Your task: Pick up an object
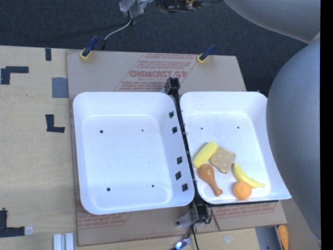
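Two shallow white plastic bins sit side by side on a brown cardboard sheet [156,74] printed with red lettering, itself lying on a pale wooden bench [31,155]; the left bin [83,108] and the right bin [255,105] meet along a dark seam carrying small black clips. All the objects to be picked lie in the right bin, crowded toward its near edge: a yellow plastic corn cob [205,153] tilted beside the seam; a tan toast-shaped slice [222,160] touching the cob; a brown toy chicken drumstick [210,178] just below the cob; a yellow toy banana [245,176] against the slice's lower right; a small orange ball-shaped fruit [242,190] near the bin's near edge, touching the banana. The grey arm [302,113] looms large and blurred along the right side, overlapping the right bin's far right rim and cut off by the frame. The metallic two-finger gripper [134,1] hangs beyond the far edge of the cardboard, over dark floor, partly cut off at the top and blurred; whether it is wide or narrow cannot be made out. Blue-and-yellow clamps [89,47] grip the cardboard's far corners.
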Controlling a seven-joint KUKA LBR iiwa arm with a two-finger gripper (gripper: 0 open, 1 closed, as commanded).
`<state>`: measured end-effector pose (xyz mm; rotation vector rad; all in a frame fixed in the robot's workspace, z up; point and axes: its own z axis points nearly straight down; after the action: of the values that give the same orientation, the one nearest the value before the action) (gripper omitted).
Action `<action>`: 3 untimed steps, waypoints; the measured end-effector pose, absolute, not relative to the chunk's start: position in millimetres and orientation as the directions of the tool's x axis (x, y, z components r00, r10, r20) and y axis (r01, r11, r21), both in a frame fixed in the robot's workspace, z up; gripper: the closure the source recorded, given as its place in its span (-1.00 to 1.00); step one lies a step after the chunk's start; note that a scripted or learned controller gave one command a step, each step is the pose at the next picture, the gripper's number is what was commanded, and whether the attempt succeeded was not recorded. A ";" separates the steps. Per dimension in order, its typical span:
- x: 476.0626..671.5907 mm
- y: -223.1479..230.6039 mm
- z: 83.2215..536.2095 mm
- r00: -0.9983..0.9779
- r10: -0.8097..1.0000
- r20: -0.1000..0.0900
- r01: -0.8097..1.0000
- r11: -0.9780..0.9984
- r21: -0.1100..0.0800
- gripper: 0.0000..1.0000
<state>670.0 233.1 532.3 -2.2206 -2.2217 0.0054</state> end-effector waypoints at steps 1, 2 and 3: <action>670.0 233.2 530.7 0.000 1.000 -0.003 1.000 0.000 -0.005 1.00; 670.0 233.2 530.7 0.000 1.000 -0.003 1.000 0.000 -0.005 1.00; 670.0 233.2 530.7 0.000 1.000 -0.003 1.000 0.000 -0.005 1.00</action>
<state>670.0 233.2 530.7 -2.2199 -2.2207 0.0095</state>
